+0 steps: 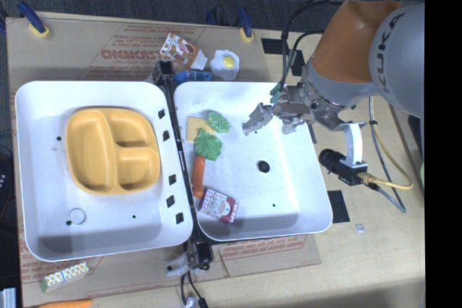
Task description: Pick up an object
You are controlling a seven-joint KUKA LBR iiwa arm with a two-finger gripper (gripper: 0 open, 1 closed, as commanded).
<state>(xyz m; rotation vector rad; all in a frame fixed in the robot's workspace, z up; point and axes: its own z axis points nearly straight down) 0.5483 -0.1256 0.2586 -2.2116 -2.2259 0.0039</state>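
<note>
Camera view: the grey arm with orange band enters from the right; its two-finger pincer (pixel 266 117) hangs over the upper part of the right shallow white bin (pixel 307 205), fingers spread apart and grasping nothing. To its left in that bin lie a green leafy toy (pixel 208 146), a green-patterned piece (pixel 218 121) on a pale yellow square slice (pixel 195 128), an orange carrot-shaped toy (pixel 198 177) and a red-and-white packet (pixel 218 205). The left shallow white bin (pixel 43 227) holds a yellow divided plastic tray (pixel 112 149). Both bins rest on the cardboard-covered counter (pixel 108 50)
</note>
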